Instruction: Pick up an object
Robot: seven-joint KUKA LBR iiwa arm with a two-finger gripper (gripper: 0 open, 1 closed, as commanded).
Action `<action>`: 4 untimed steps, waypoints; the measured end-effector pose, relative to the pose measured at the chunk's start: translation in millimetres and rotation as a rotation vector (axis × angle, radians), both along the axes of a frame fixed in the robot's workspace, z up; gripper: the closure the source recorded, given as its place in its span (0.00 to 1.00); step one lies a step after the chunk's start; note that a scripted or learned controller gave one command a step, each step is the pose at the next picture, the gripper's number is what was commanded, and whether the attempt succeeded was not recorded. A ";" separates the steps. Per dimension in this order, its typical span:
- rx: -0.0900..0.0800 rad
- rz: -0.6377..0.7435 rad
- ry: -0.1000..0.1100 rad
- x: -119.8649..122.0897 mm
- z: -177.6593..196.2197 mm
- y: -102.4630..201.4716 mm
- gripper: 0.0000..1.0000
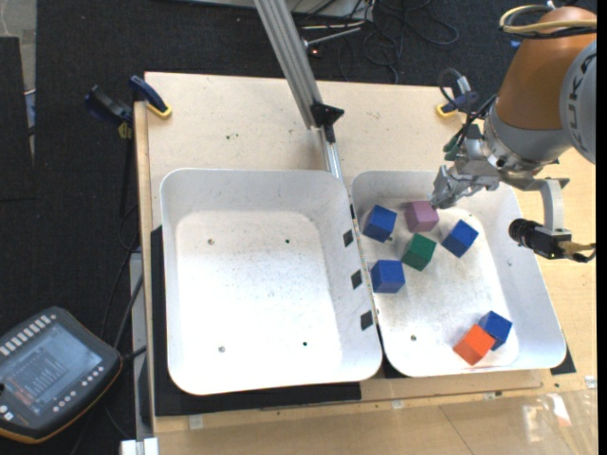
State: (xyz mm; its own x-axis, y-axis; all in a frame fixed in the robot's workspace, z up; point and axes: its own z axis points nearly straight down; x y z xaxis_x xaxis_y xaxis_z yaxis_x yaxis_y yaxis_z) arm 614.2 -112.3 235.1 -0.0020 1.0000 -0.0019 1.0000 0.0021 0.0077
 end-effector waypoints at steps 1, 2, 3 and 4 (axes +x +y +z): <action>0.003 0.004 0.009 -27.1 6.3 44.5 1.00; 0.005 0.007 0.009 -43.8 13.0 101.4 1.00; 0.004 0.006 0.010 -70.2 16.7 149.3 1.00; 0.004 0.006 0.010 -92.0 17.4 196.9 1.00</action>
